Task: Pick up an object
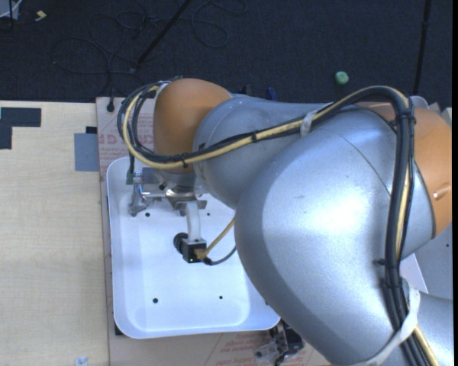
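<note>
My gripper [143, 197] hangs low over the far left corner of the white bin [175, 311], close to its left wall. Its metal body sits just under the orange band [185, 120] of the wrist. The grey arm [328, 204] sweeps in from the right and hides the bin's right part and everything beyond it. The bin's floor shows plain white with a few small dark holes.
A pale wooden bench top [38, 227] lies left of the bin, with dark and grey square patches [84, 149] near its far edge. Cardboard [237, 349] shows under the bin's front. Cables and a small green thing [341, 76] lie on the dark floor behind.
</note>
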### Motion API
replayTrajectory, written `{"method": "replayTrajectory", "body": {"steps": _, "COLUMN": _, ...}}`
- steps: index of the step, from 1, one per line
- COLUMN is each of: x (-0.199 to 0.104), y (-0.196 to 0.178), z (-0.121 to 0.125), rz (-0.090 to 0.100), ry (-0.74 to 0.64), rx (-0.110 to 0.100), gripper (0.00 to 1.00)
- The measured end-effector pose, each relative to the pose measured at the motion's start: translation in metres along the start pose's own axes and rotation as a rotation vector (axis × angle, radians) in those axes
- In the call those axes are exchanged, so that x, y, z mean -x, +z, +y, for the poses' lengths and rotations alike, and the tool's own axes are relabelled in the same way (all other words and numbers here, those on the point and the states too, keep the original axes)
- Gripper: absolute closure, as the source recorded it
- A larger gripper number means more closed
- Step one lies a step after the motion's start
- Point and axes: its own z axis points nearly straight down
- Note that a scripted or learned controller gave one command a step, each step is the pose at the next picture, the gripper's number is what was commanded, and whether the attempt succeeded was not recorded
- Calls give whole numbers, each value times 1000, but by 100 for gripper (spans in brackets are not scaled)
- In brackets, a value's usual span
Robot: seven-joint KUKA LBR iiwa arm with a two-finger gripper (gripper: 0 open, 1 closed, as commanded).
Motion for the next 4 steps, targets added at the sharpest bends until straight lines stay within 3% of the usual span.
{"method": "replayTrajectory", "body": {"steps": 1, "x": 1, "y": -10, "z": -1, "rz": -2, "ry": -1, "rx": -4, "gripper": 100}}
{"method": "replayTrajectory", "body": {"steps": 2, "x": -32, "y": -105, "z": 10, "rz": 2, "ry": -1, "rx": 7, "gripper": 100}}
{"method": "replayTrajectory", "body": {"steps": 3, "x": -31, "y": -72, "z": 8, "rz": -4, "ry": -3, "rx": -3, "gripper": 100}}
{"method": "replayTrajectory", "body": {"steps": 4, "x": -31, "y": -110, "z": 9, "rz": 0, "ry": -2, "rx": 2, "gripper": 100}}
